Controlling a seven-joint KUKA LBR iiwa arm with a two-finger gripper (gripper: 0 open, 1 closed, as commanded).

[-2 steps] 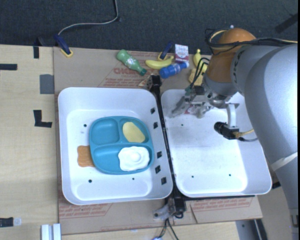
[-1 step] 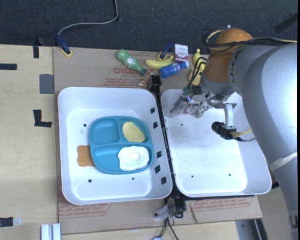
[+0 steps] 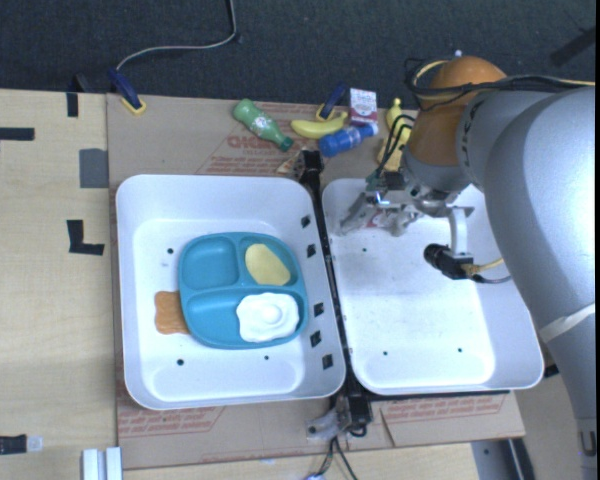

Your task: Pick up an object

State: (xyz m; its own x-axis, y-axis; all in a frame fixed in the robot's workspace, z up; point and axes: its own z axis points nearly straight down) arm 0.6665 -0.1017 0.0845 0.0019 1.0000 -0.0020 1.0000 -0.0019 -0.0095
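In the left bin (image 3: 140, 368) lies a blue divided plate (image 3: 208, 268). It carries a yellow oval piece (image 3: 268, 263) and a white fried-egg toy (image 3: 267, 316). An orange toast-like piece (image 3: 167, 313) pokes out from under the plate's left edge. My gripper (image 3: 375, 218) hangs low over the far left corner of the right bin (image 3: 430, 358), open, with nothing between its fingers. It is well apart from the plate and its pieces.
Behind the bins on the cardboard lie a green bottle (image 3: 260, 124), a banana (image 3: 317, 126), a blue bottle (image 3: 342, 141) and a small white and red box (image 3: 363, 102). The grey arm (image 3: 540, 198) covers the right bin's right side.
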